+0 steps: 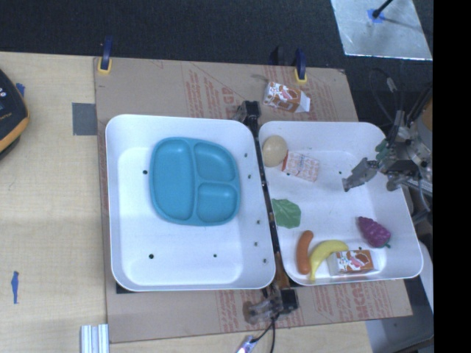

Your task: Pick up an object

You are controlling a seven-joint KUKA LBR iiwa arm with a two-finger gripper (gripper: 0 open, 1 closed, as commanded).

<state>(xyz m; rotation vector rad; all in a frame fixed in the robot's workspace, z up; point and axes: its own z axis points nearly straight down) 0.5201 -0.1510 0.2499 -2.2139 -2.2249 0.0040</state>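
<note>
My gripper [370, 183] hangs over the right side of the right bin [331, 132], its two grey fingers spread open with nothing between them. Below it lies a purple bunch of grapes [374, 232]. Along the bin's front edge are a yellow banana [325, 254], an orange sausage [304, 251] and a small red-and-white carton [355, 262]. A green leaf [286, 213] sits near the bin's left wall. At the back left are a beige egg [274, 151] and a white packet [302, 165].
The left bin [125, 234] holds a blue divided plate [195, 181]. Another small packet [287, 98] lies on the cardboard behind the bins. A yellow-and-black device [10, 120] sits at the far left edge of the bench.
</note>
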